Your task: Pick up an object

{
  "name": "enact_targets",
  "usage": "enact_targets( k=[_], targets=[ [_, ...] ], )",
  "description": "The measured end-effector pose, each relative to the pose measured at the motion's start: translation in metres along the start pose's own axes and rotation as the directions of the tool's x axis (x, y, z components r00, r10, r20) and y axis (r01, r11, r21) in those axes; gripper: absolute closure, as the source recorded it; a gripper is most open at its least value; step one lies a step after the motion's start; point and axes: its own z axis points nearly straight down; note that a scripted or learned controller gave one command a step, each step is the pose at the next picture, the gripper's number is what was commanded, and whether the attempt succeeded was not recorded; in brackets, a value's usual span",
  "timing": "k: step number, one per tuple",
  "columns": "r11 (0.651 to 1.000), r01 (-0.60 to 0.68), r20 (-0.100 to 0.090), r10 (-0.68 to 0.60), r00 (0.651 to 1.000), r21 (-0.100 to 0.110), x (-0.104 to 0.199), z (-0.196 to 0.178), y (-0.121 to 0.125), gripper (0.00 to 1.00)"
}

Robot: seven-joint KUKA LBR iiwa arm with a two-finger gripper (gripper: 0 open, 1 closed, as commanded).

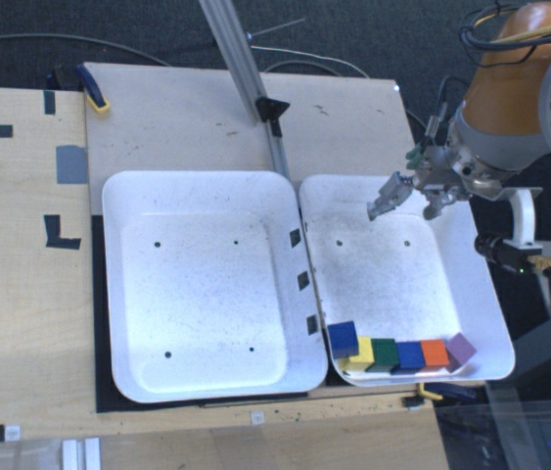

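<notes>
A pale bench carries two white bins; the right bin point(471, 292) holds a row of small coloured blocks point(399, 352) packed along its near wall. The gripper point(385, 204) hangs over the far end, empty; how wide it stands I cannot tell. Judging by this, the approach has barely begun: it must travel nearward and descend onto one block.

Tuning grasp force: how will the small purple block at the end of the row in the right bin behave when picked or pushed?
The small purple block looks rigid and flat-faced, so it should slide or tip rather than roll. It sits tilted against the right white bin's sloped wall, so a push may skid it along the rim. The orange block close beside it would probably shift with it.
</notes>
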Motion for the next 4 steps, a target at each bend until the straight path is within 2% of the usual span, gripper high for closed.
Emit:
enact_targets(
  k=[1,2,3,4],
  targets=[
    [1.0,-0.004,0.001,0.004,1.0,0.009,-0.047,0.115,-0.008,0.0],
    [1.0,-0.001,0.001,0.001,1.0,0.001,-0.045,0.11,-0.006,0.0],
    [1.0,-0.005,0.003,0.005,1.0,-0.002,-0.093,0.077,-0.019,0.0],
    [1.0,0.0,0.0,0.0,1.0,-0.001,-0.089,0.069,-0.018,1.0]
  ],
)
